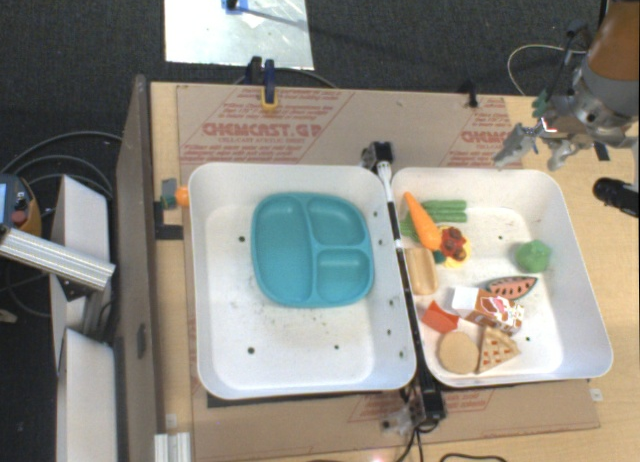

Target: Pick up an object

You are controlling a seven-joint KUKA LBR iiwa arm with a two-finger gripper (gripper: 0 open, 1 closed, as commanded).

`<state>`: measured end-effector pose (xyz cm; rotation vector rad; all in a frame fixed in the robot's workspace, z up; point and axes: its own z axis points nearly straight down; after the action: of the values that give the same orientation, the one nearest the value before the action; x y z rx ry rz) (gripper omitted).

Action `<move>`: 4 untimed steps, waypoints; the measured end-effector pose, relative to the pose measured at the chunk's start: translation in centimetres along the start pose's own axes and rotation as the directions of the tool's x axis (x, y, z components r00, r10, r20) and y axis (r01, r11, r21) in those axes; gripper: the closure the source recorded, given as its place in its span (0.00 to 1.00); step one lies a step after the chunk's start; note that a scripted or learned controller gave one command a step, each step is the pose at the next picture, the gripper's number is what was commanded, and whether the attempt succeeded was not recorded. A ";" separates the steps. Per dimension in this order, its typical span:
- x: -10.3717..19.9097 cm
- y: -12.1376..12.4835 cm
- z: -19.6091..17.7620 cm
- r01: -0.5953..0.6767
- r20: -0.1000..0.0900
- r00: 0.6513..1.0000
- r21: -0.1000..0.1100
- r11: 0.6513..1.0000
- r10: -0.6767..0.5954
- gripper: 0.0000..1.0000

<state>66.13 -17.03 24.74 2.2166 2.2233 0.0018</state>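
- The gripper (538, 146) is up over the bench, just past the back rim of the right bin (577, 250). Its two fingers are spread apart with nothing between them.
- The left bin (220, 350) has a teal divided plate (311, 250) lying flat in the middle.
- All the toy food is in the right bin: a carrot (421, 221) lying against some green beans (444, 210) near the back left, and a small green round piece (534, 255) off by itself toward the right wall.
- Toward the front it's a cluster: a watermelon slice (510, 287), a pizza slice (495, 350) and a round tan cookie-looking thing (459, 353), all close together.
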 end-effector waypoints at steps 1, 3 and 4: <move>5.2 -1.9 12.1 0.005 -0.005 1.000 0.012 1.000 -0.005 0.00; 8.3 -0.8 16.1 0.003 0.000 1.000 -0.004 1.000 -0.003 0.00; 8.3 -0.7 14.9 0.003 0.000 1.000 -0.009 1.000 -0.003 1.00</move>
<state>65.47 -8.76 9.87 2.2083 2.2226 0.0122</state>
